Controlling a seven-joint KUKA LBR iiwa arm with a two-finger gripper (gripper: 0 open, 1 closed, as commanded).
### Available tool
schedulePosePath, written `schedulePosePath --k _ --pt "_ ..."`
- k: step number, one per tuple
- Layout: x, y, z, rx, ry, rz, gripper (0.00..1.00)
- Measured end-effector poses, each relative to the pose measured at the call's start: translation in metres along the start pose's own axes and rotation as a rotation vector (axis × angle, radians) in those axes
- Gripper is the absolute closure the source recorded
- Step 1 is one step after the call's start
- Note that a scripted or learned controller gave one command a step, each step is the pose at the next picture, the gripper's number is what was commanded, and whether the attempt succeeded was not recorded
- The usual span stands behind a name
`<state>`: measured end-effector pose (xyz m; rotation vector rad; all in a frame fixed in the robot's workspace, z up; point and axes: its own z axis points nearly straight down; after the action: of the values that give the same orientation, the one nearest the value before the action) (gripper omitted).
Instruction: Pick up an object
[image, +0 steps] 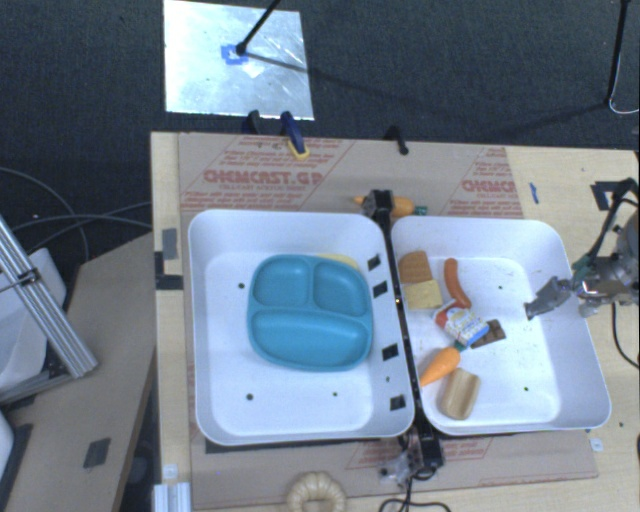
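Pincer (540, 299) sits low over the right bin (575, 395), near its right wall, arm coming in from the right edge. Can't tell from my feed if it's spread or pressed together; nothing visibly between the tips. Candidate objs are grouped at the bin's left side, well apart from the pincer: bread slice (415, 266), yellow block (424, 293), sausage (456, 281), small printed packet (463, 324), carrot (439, 366), tan cylinder (459, 393). Left bin (220, 400) has a blue divided plate (308, 312). Both bins on the desk (330, 165).
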<state>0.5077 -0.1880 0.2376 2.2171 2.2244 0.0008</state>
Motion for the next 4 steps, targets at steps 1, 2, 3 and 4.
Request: schedulePosePath --k 1,2,3,4 --pt "0.000 -0.006 0.044 0.001 0.000 0.002 0.00" --pt "-0.006 -0.001 0.103 0.003 0.001 0.002 0.00" --pt "-0.005 -0.001 0.155 0.003 0.001 0.002 0.00" --pt "-0.006 0.001 0.142 -0.002 -0.001 0.003 1.00"
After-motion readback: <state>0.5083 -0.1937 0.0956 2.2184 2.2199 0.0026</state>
